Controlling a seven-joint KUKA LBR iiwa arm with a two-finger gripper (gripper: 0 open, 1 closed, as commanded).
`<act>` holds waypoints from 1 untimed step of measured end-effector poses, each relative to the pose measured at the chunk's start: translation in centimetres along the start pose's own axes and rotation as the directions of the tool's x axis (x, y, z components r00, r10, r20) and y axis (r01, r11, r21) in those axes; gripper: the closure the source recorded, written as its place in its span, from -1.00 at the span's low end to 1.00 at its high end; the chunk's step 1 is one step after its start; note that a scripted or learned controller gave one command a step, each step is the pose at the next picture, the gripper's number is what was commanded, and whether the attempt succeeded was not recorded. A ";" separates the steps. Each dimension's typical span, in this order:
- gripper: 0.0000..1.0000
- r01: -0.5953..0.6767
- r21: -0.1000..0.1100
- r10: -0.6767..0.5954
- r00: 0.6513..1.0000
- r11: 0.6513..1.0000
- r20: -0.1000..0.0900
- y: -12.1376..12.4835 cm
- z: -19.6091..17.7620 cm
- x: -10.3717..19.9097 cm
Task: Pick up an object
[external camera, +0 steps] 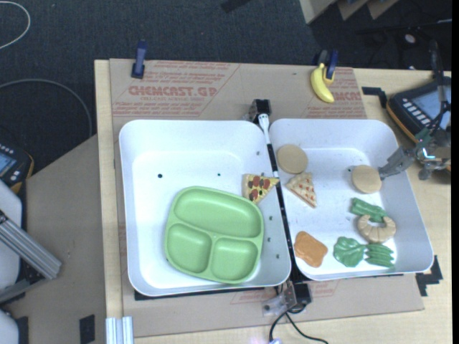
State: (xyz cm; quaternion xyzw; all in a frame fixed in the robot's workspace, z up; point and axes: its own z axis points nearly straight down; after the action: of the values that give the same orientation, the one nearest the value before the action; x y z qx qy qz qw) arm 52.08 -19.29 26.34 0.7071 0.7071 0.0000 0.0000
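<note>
You see a green tray [214, 244] in the left bin [143, 192], with a pizza slice [258, 186] at its far right corner. The right bin [409, 192] holds two tan discs [292, 158], a second slice [303, 190], an orange piece [310, 248], greens [349, 252] and a bagel [376, 226]. The hand [399, 162] sits at its right rim beside one disc [366, 180]; you cannot tell its state.

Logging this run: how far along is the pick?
Nothing looks picked yet. The gripper sits low at the right bin, beside the tan disc, with nothing visibly between its fingers. Still left: grasping and lifting an item.
</note>
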 end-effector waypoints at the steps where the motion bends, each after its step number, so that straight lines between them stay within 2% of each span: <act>1: -1.00 0.003 0.014 -0.002 1.000 1.000 -0.008 -4.5 13.3 6.8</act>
State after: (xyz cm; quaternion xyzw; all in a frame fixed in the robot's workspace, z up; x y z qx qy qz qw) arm 47.55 -12.46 13.06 0.7062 0.7080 -0.0024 -0.0079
